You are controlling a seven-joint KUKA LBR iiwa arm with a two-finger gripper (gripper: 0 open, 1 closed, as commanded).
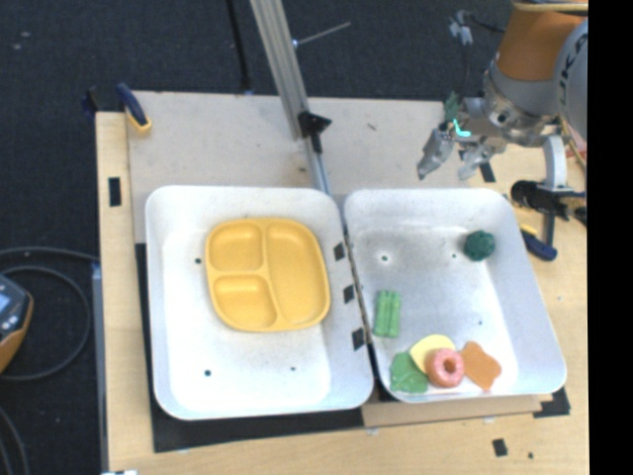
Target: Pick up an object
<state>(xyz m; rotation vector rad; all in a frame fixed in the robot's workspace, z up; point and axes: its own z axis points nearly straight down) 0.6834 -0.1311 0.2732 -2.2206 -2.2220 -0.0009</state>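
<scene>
The left bin is mostly taken by a yellow divided plate; free floor stays around it, widest at the near side. In the right bin, the middle and far-left floor is open. A dark green ball sits far right, a green block beside the left wall, and the near edge is crowded: green piece, yellow piece, pink ring, orange piece. A slanted metal pole crosses the far bench.

No legible txt, labels, brands or nos. anywhere on bench, bins or objs.

Tan bench, two white bins
</scene>
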